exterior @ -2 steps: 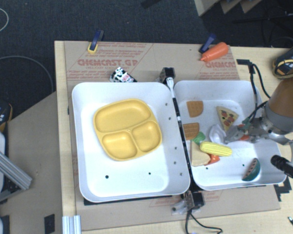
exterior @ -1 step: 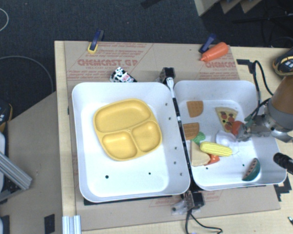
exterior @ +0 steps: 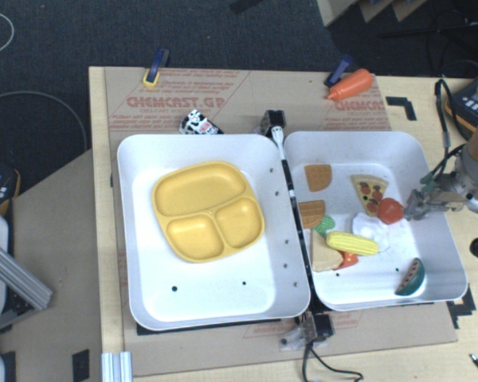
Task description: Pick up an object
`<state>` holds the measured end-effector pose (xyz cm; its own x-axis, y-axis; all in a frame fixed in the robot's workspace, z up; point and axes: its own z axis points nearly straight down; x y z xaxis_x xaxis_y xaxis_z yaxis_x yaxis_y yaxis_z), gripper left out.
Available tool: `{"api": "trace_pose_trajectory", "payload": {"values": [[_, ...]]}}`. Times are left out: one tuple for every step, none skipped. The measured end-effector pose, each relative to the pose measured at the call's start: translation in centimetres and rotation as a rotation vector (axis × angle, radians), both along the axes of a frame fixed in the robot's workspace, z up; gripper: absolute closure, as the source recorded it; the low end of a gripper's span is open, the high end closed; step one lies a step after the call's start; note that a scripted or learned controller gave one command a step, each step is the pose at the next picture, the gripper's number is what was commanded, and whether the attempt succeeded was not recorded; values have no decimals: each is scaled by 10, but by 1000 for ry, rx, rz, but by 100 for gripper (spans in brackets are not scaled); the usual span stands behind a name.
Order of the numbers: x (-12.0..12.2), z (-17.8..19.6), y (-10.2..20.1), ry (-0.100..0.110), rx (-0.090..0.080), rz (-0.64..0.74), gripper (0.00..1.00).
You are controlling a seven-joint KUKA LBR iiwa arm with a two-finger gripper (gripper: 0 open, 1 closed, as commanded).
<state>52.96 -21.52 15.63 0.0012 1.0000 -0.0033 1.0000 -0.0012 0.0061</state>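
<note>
The gripper (exterior: 421,202), its fingers' spread impossible to tell, hovered just beside the red tomato (exterior: 390,210) in the right bin (exterior: 442,249), probably light, smooth, best pinched across its middle.

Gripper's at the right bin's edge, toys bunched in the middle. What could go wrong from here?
1. The gripper sits close to the round red toy, which touches the pizza slice toy; closing there may catch both or squeeze the round one away.
2. The yellow corn cob toy lies across the tan bread slice toy beside a green toy, so a grasp there could drag its neighbours.
3. Working near the right white bin's wall risks a collision.
</note>
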Motion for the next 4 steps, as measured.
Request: {"api": "trace_pose_trajectory", "payload": {"values": [[2, 65, -2, -3, -1, 2, 100], [2, 69, -2, 2, 1, 3, 100], [26, 75, 44, 1, 3, 8, 100], [28, 72, 99, 8, 6, 7, 100]]}}
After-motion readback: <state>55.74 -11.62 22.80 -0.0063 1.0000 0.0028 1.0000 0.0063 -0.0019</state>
